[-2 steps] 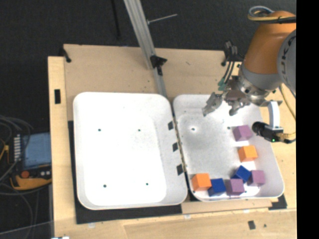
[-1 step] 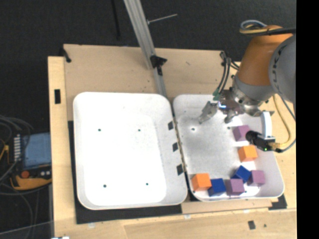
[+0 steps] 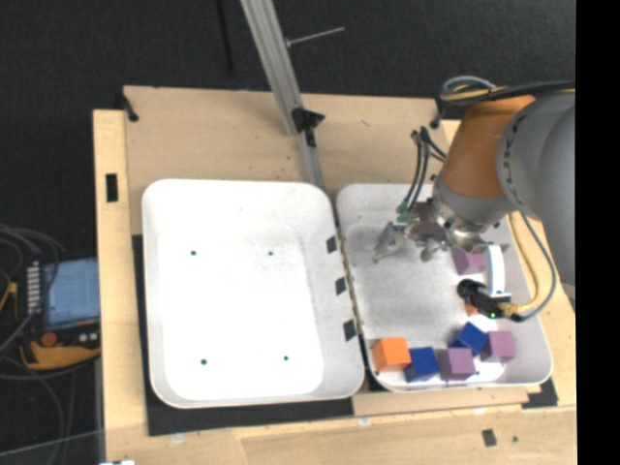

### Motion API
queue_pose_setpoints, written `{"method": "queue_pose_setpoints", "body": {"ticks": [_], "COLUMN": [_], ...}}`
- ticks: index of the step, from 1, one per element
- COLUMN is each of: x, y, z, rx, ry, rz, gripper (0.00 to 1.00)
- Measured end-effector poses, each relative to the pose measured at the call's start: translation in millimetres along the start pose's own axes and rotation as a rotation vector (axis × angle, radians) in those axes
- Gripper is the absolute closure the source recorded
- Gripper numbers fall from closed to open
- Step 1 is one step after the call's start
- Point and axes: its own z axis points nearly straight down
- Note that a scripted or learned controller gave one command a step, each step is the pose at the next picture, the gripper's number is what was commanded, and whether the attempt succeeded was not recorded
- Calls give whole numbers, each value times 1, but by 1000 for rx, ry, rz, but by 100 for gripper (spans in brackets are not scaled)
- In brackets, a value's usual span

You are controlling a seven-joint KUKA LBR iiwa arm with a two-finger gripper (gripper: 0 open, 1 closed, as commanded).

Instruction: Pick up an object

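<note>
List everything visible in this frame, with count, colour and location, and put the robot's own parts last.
Left bin: 1, white, left half of bench.
Right bin: 1, white, right half of bench.
Orange block: 1, orange, right bin's near edge.
Blue blocks: 2, blue, near edge, one beside the orange block, one at.
Purple blocks: 3, purple, two near the front corner, one under the wrist.
Metal post: 1, grey, rear of bench.
Arm: 1, grey with orange band, over right bin.
Gripper: 1, above right bin's floor.
</note>
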Motion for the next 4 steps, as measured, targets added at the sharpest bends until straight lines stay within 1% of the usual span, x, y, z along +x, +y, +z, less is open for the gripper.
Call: {"method": "queue_pose_setpoints", "body": {"ticks": [1, 2, 3, 4], "x": [0, -5, -6, 42], "y": [3, 7, 8, -17], "z": [-15, -79, -134, -138], "rx": [-10, -14, -14, -7], "ry": [2, 0, 0, 2], "rz": [7, 1, -6, -9], "gripper": [100, 100, 100, 100]}}
